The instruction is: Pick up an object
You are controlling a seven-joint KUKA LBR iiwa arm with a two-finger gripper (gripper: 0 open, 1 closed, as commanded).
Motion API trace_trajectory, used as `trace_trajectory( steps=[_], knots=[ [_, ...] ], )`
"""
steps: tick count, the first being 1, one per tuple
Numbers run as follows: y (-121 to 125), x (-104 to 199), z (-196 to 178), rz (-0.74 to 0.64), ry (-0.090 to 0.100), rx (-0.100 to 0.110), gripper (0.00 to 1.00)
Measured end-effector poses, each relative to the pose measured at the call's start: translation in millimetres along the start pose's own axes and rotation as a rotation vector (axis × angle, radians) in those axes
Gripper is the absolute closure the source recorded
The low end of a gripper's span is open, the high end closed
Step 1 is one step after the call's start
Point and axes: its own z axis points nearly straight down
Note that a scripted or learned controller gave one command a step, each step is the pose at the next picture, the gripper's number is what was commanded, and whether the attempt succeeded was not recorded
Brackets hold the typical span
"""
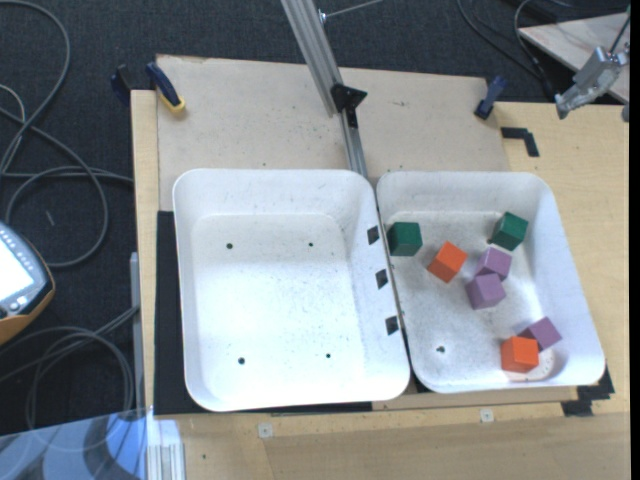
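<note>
My grey metal two-finger gripper [597, 76] hangs at the upper right, well clear of both shallow white plastic bins; I cannot tell its grip. The right bin [565, 268] holds small green, orange and purple cubes, including an orange cube [448, 261].

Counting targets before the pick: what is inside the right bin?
The right bin holds seven cubes: two green, two orange, three purple. Anything beneath them is covered.

The bench [250, 118] bears two white bins [280, 288] side by side.
</note>
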Motion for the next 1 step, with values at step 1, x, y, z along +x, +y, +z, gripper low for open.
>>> trace_trajectory(
  steps=[1],
  knots=[
    [-21.8,16.8,60.4,0.0,0.003,0.008,0.0]
  ],
)
